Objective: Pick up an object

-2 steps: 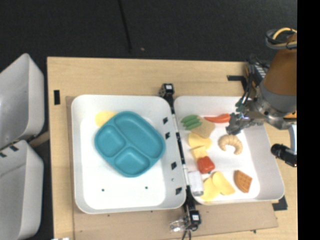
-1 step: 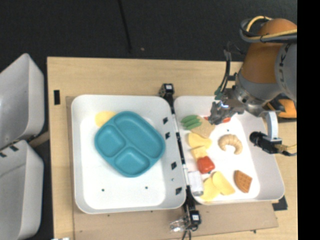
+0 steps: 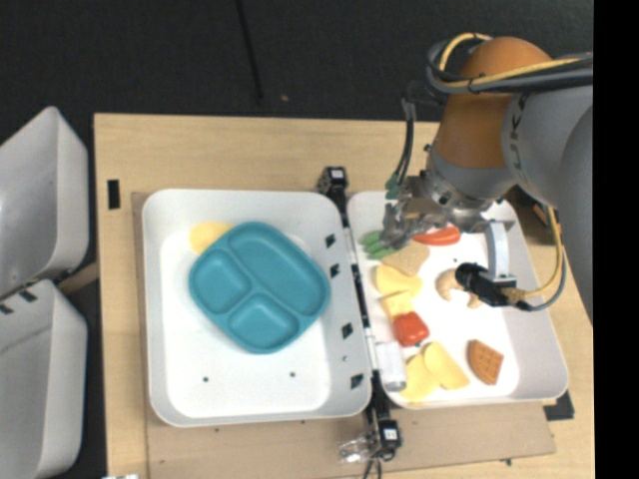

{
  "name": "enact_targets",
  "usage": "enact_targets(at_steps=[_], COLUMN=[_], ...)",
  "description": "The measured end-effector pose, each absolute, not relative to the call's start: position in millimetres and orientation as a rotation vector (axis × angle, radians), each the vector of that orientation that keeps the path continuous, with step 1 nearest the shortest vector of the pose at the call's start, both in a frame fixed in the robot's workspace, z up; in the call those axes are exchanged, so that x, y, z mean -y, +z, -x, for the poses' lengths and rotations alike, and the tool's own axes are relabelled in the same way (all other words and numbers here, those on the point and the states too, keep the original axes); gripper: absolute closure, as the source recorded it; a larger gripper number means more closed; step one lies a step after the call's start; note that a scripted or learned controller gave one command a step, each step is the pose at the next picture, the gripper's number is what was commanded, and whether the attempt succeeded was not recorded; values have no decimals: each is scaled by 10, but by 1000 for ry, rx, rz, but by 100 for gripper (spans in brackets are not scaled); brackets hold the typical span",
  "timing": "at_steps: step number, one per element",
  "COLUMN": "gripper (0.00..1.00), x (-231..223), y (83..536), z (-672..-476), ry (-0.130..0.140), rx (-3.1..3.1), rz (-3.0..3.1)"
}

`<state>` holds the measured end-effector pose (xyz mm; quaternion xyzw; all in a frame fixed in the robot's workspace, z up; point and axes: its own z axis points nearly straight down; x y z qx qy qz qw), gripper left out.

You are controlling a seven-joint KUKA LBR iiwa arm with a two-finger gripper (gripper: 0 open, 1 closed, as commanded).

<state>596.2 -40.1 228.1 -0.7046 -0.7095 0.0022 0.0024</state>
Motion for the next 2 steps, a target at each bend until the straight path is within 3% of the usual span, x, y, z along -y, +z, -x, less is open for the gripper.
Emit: enact_targets(at_steps=[2], gripper=[100], x=[439], y=[2467], z=[-6060], ry=[4], rx=[2226], rz=[2214])
